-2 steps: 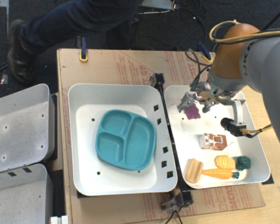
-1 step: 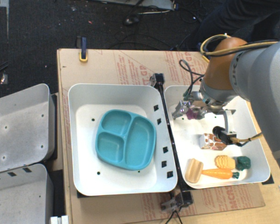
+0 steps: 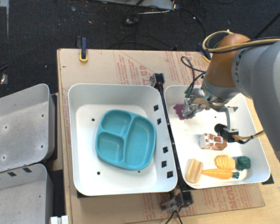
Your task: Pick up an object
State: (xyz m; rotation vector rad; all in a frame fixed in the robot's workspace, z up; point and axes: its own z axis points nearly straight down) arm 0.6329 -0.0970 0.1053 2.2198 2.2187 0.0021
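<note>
Pincer (image 3: 190,110) sits low in the right bin (image 3: 256,171), touching a purple object (image 3: 178,110) at its left; I cannot tell its opening. Blue tray (image 3: 126,139) lies left of that bin.

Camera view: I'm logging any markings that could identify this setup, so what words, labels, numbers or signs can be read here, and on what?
Red printed lettering in repeated rows on the brown board under the bins: upside down and too blurred to read.
Small black squares along the left bin's right wall: plain marks, no text.
Blue plate, toy food and arm: no writing to be seen.
</note>
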